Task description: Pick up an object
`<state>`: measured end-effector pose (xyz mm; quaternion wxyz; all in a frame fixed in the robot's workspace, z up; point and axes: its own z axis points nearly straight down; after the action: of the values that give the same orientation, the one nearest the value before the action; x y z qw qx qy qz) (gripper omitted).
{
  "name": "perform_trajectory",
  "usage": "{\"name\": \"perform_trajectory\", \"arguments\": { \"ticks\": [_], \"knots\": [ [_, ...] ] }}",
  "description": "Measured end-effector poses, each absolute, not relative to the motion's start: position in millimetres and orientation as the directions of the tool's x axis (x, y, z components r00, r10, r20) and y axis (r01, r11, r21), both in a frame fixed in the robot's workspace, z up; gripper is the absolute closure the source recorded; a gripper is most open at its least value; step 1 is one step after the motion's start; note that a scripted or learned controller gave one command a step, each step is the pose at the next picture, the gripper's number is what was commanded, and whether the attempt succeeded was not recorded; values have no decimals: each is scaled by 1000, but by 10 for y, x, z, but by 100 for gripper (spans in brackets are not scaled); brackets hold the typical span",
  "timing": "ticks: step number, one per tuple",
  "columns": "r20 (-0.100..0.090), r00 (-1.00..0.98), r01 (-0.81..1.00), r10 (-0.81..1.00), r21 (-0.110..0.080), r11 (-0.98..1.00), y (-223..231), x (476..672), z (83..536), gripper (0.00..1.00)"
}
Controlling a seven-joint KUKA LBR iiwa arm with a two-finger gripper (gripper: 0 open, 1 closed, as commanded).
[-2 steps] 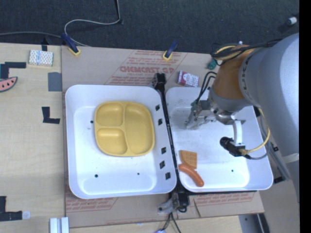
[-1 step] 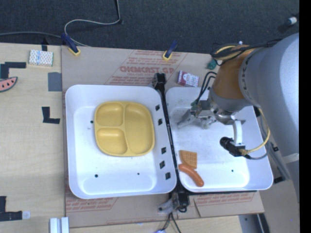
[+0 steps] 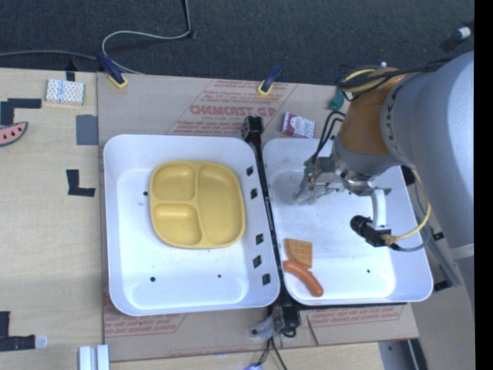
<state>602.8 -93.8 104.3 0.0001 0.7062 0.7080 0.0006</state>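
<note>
The gripper [image 3: 306, 193] hangs over the right bin [image 3: 400, 284]; whether its jaws are parted, I cannot tell. A waffle [image 3: 300, 252] and hot dog [image 3: 303, 277] lie at 6 o'clock from it.

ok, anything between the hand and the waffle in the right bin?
No. In the camera view, only bare white bin floor separates the hand from the waffle.

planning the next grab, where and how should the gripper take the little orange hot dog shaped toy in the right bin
Grip the small orange hot dog toy across its narrow middle, coming straight down from above. It lies flat and slanted on the right white bin floor, so turn the fingers crosswise to its length. The waffle-like orange square sits close by its upper end, so stay off that end.
</note>
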Motion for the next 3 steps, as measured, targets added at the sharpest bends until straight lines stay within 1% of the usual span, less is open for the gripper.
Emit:
{"name": "perform_trajectory", "arguments": {
  "ticks": [1,2,3],
  "knots": [
    [1,-3,1000,1000,1,3,-938,6028,1042,0],
    [3,-3,1000,1000,0,3,-929,6027,1133,100],
    [3,-3,1000,1000,0,3,-930,6026,1132,0]
  ]
}}
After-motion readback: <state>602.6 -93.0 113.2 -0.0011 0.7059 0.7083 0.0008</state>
